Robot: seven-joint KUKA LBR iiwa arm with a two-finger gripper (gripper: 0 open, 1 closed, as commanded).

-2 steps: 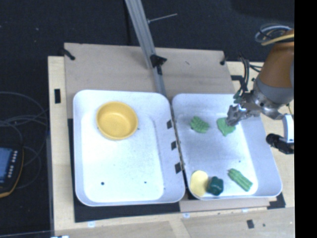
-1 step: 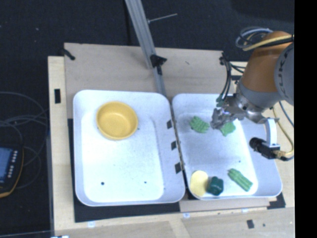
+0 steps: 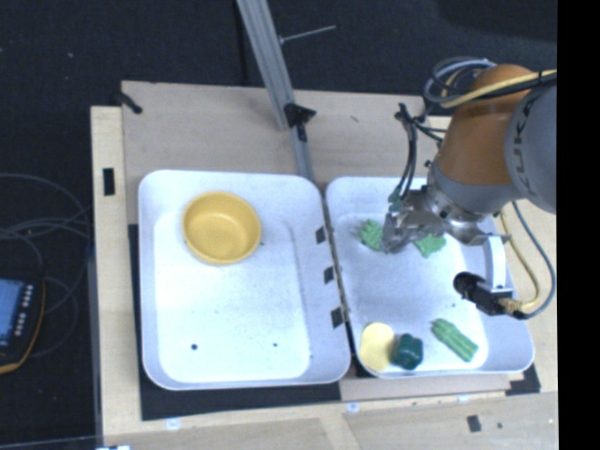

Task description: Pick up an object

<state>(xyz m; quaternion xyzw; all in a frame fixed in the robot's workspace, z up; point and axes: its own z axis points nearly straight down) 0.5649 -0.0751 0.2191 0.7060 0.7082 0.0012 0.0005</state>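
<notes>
You have the pincer [image 3: 405, 235] lowered into the right bin [image 3: 412, 298], in its far half, with the grey arm [image 3: 483, 148] and its orange band reaching in over the bin's far right corner. You cannot tell how far the pincer is spread, nor whether it has hold of anything: the wrist covers that spot from above.

Taking the pincer as your landmark, you see 1 green object [image 3: 372, 235] touching or just beside it on its left, towards the divider between the 2 bins. A second green piece [image 3: 432, 246] lies just beside it on its right, partly under the wrist.

Well nearer you than the pincer, along the right bin's near wall, sit 3 more things: a pale yellow round object [image 3: 376, 342], a dark teal block [image 3: 408, 352] touching it on its right, and a green ridged piece [image 3: 455, 338] apart from both, further right.

Far to the pincer's left, the left bin [image 3: 234, 336] holds a yellow bowl [image 3: 222, 227] upright in its far part. Both bins rest on the bench [image 3: 206, 111].
</notes>
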